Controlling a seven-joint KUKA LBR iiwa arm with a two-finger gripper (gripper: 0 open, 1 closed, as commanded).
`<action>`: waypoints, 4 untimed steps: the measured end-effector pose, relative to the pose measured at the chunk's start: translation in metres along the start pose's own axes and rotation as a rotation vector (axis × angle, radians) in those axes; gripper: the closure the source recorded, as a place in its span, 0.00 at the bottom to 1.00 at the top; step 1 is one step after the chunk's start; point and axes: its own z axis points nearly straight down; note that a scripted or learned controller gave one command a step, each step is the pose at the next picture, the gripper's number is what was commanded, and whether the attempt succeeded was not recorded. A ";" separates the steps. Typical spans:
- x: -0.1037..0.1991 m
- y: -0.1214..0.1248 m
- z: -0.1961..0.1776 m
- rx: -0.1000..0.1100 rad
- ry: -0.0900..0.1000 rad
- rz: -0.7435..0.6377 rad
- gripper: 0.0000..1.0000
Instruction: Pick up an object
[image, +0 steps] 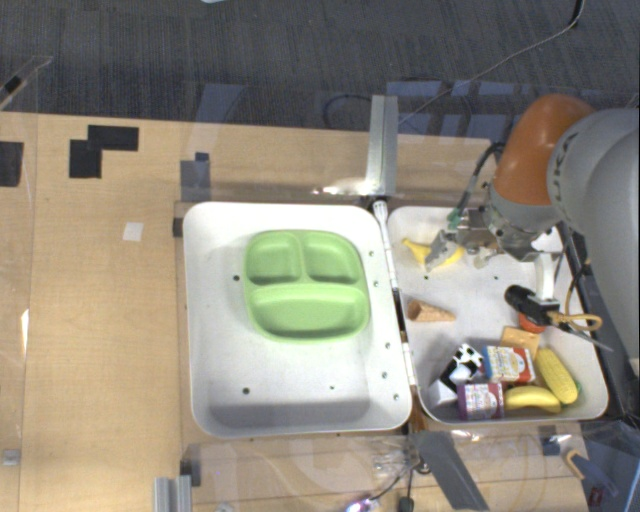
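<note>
The gripper (447, 250) hangs low in the right bin (590, 405), its fingers spread around a small yellow banana (425, 249) lying on the floor directly under it (contact unclear). An ice-cream cone (428, 313) lies just nearer the camera; further that way cluster boxes, corn (557, 375) and another banana (532, 399).

- I see my arm (590, 170) reaching in from the right, orange band above the wrist.
- My gripper (455, 245) hangs low, pointing left.
</note>
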 end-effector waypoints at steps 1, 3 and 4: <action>0.013 0.024 0.014 0.010 -0.003 0.003 0.00; 0.014 0.023 0.007 0.017 -0.001 -0.001 0.00; 0.015 0.022 -0.002 0.024 0.000 -0.004 1.00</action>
